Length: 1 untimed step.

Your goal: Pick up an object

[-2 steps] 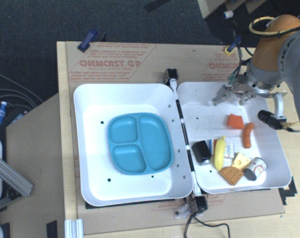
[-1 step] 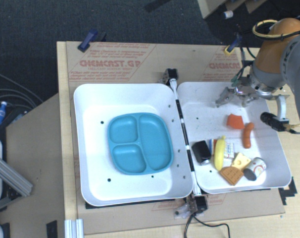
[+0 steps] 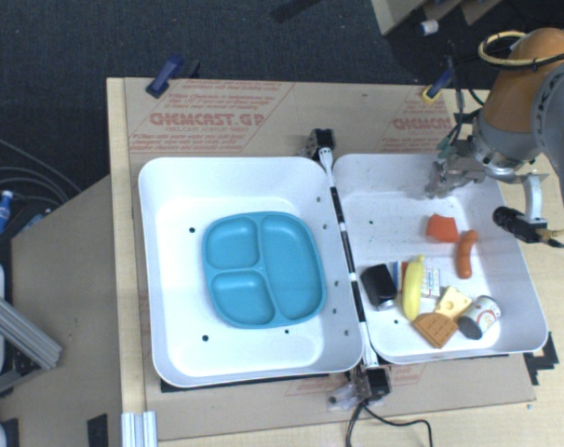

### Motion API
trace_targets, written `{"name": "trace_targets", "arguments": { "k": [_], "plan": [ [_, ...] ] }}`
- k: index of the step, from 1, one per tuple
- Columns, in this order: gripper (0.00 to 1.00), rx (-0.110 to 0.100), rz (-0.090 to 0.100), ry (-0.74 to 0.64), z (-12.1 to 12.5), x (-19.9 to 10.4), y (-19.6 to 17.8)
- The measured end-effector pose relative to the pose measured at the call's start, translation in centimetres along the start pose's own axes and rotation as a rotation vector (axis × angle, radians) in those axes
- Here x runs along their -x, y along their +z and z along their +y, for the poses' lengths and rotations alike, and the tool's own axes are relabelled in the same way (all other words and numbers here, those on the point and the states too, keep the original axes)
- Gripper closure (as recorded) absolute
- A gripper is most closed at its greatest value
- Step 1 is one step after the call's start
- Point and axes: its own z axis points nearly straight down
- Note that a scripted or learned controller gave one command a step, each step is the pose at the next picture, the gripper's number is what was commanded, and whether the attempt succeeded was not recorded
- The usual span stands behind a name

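Note:
The right bin holds several small items: an orange block, a sausage, a banana, a black box, a cheese wedge, a waffle and a small can. My gripper hangs over the bin's far right part, up and a little behind the orange block. Nothing shows between its fingers. The fingers are small and dark against the bin.
The left bin carries a blue divided plate. The arm reaches in from the upper right. A black clip sits at the far end of the divider between the bins. Cables lie on the floor at left.

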Motion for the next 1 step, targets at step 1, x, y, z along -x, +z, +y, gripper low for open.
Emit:
{"name": "trace_targets", "arguments": {
  "k": [1],
  "plan": [
    [0.0, -0.001, 0.0, 0.0, -0.01, -0.01, 0.03]
  ]
}}
